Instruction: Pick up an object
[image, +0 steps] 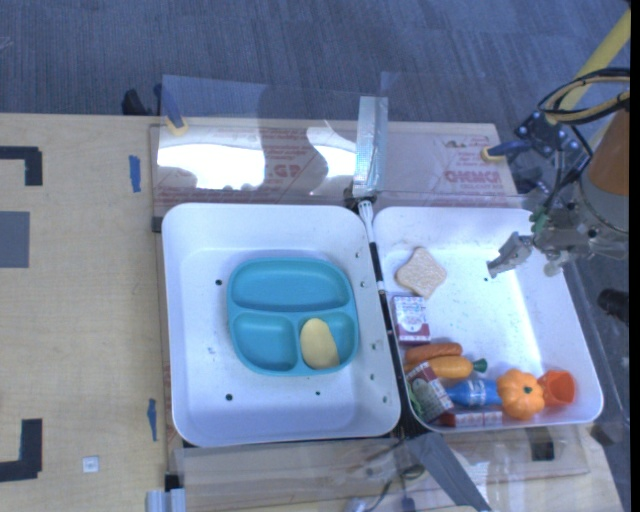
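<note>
My gripper (528, 260) hangs over the upper right part of the right bin (560, 310), open, with nothing between its fingers. Below and left of it in that bin lie a slice of bread (422, 271) and a small pink carton (411, 318). Along the front of the bin are an orange hot dog (433, 352), a blue bottle (476, 394), an orange pumpkin (520, 393) and a small orange cup (559, 385). The gripper touches none of them.
The left bin (190, 300) holds a teal divided plate (290, 295) with a yellow oval fruit (319, 343) in its lower right compartment. A clear wall with a metal post (369, 145) stands behind both bins. White floor shows under the gripper.
</note>
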